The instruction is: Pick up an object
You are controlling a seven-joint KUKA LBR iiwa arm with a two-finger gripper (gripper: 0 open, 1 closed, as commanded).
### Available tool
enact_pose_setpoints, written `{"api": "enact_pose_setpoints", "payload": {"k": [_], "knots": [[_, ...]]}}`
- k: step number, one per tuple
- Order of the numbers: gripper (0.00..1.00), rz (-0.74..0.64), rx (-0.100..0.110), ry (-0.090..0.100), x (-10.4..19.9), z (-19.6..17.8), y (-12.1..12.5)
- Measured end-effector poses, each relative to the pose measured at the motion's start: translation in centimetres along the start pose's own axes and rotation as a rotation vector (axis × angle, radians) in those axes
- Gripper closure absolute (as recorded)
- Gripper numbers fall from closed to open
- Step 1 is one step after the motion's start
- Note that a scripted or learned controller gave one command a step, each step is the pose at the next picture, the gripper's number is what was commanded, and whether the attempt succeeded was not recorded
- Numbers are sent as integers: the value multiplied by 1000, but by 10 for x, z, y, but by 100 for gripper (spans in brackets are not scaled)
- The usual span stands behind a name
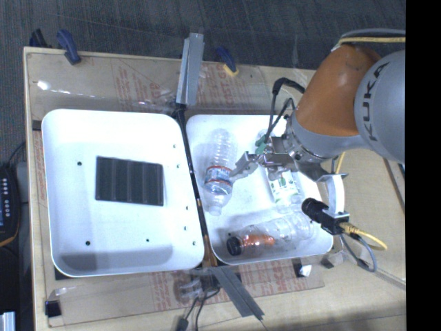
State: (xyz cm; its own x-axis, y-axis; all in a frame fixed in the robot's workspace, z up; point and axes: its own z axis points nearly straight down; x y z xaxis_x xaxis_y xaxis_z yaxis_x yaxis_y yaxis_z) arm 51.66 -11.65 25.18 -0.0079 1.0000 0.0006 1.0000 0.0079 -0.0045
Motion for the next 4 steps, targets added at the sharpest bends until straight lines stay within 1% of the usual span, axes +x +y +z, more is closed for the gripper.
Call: {"api": "enact_pose_setpoints", "payload": {"k": [1, 2, 3, 4], "knots": [[0, 78, 2, 0, -26, 135, 61], [0, -14, 0, 1, -18, 160, 75], [100, -20, 0, 0, -18, 149, 76], [100, -197, -3, -1, 52, 59, 123]]}}
